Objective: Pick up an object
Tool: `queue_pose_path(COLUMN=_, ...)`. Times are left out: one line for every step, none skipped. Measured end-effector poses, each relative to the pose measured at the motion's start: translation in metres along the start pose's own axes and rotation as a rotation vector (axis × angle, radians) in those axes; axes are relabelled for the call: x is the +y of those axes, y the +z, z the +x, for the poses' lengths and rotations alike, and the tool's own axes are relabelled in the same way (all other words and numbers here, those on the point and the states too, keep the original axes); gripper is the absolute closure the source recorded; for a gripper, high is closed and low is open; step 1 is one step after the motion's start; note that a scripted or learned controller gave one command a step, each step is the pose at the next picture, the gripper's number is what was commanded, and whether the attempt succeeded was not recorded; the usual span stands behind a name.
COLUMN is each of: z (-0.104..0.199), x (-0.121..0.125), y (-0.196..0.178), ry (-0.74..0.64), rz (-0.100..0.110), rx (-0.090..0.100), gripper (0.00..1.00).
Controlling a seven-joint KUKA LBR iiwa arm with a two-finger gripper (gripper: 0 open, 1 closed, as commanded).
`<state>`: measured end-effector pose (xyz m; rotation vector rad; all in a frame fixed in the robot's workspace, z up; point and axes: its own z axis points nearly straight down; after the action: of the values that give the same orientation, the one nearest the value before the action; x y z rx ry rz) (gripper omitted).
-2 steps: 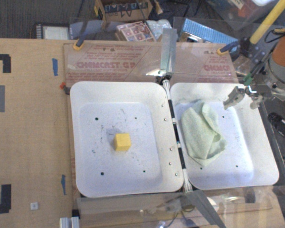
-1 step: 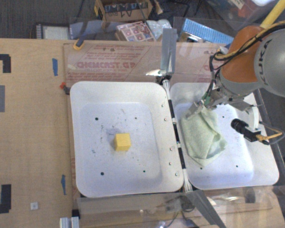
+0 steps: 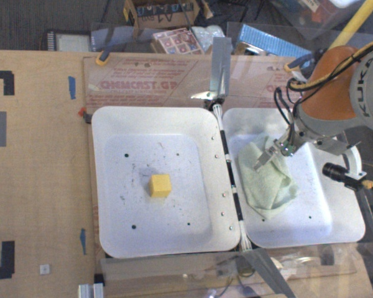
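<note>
**Claw down at the cloth in the right bin**

The table point(image 3: 37, 185) carries two white bins. The left bin point(image 3: 112, 135) holds a small yellow block point(image 3: 161, 185) near its middle. In the right bin point(image 3: 342, 222) lies a crumpled pale green cloth point(image 3: 270, 185). The arm point(image 3: 342, 92) reaches in from the right, its claw point(image 3: 266, 158) touching the cloth's upper edge; whether it is apart or together I cannot tell.

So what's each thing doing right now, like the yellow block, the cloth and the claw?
yellow block: sitting alone on the floor of the left bin, untouched.
pale green cloth: crumpled in a heap in the right bin.
claw: low over the cloth's top edge; I can't tell if it is gripping it.
</note>
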<state>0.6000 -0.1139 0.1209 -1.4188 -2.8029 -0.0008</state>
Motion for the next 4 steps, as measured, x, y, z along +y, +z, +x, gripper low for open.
queue_pose_path(z=0.033, x=-0.064, y=0.008, ry=-0.305, rz=-0.001, rx=-0.001, gripper=0.0)
queue_pose_path(z=0.032, x=-0.063, y=-0.003, ry=-0.303, rz=-0.005, rx=-0.006, gripper=1.0)
queue_pose_path(z=0.019, x=-0.127, y=0.022, ry=-0.164, rz=-0.002, rx=-0.004, gripper=1.0)
queue_pose_path(z=0.0, x=-0.127, y=-0.046, ry=0.203, rz=-0.002, rx=-0.005, gripper=1.0)
